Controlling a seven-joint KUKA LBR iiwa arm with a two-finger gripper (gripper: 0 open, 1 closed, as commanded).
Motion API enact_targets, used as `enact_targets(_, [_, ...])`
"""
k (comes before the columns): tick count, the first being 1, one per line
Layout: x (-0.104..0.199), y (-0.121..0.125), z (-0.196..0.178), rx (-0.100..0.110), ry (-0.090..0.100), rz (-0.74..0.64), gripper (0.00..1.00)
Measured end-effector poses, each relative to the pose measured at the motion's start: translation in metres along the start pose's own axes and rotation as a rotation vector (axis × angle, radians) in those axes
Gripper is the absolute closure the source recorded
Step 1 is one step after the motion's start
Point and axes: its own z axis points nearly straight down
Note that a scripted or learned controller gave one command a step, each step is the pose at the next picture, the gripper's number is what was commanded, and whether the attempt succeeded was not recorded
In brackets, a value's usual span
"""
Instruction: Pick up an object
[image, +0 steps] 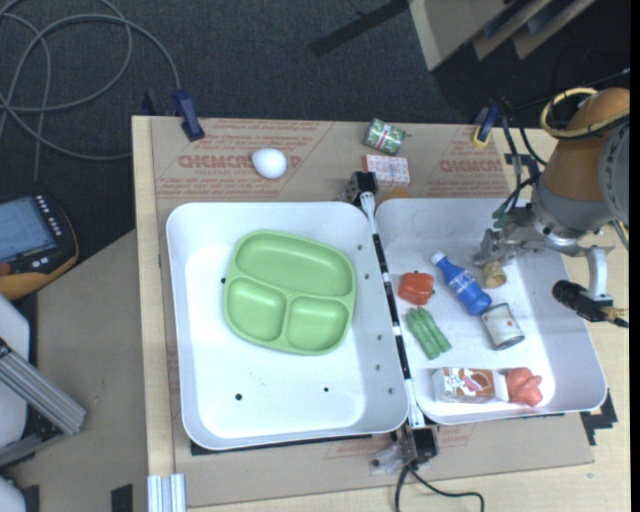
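The right bin (570, 345) holds a blue bottle (462, 284), a red pepper-like toy (416, 288), a green vegetable toy (428, 332), a small can (502, 326), a flat snack packet (468, 384) and a pink-red toy (524, 386). My gripper (493, 255) hangs low over the bin's upper right part, just right of the blue bottle's cap and above the can. A small tan object (493, 271) lies right under its tips.
The left bin (200, 390) carries a green divided plate (290, 292). On the bench behind the bins lie a white egg-shaped thing (268, 162), a green tin (385, 136) and a small packet (387, 170). Blue clamps (186, 112) sit at the back edge.
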Motion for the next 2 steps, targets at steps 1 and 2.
enact_targets(1, [0.101, -0.014, -0.109, -0.002, 0.002, -0.001, 1.00])
enact_targets(2, [0.163, -0.058, -0.137, 0.003, 0.003, -0.001, 1.00])
